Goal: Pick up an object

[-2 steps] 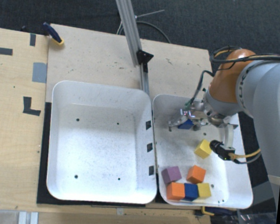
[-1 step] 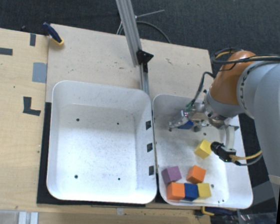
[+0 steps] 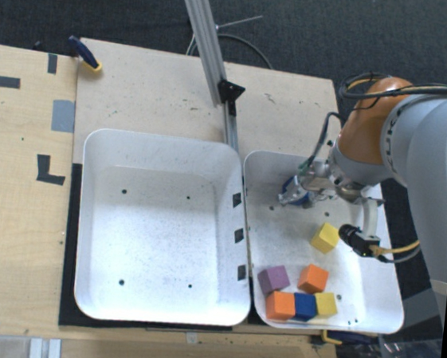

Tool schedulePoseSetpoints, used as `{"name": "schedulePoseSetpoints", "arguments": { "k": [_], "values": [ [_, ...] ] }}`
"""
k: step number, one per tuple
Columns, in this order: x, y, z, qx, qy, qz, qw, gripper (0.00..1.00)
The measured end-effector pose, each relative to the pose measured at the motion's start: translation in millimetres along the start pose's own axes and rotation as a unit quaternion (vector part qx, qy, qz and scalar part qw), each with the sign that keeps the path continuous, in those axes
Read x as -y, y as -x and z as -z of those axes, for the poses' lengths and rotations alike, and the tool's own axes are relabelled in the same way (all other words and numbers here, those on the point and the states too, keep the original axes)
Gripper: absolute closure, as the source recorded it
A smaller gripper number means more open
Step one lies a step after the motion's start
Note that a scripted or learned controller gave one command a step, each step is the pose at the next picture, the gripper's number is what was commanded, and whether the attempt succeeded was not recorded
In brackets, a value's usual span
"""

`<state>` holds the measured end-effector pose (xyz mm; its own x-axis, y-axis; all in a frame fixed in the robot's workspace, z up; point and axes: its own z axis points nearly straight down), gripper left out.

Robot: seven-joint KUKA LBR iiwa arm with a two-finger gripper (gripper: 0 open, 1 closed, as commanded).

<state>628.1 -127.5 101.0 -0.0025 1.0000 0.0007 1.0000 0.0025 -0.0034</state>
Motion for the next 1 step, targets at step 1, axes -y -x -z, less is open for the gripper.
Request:
{"name": "schedulePoseSetpoints", "arguments": {
  "k": [1],
  "values": [
    [-49.8, 19.4, 63.8, -0.001, -0.011, 0.000, 0.9999, 1.00]
  ]
}}
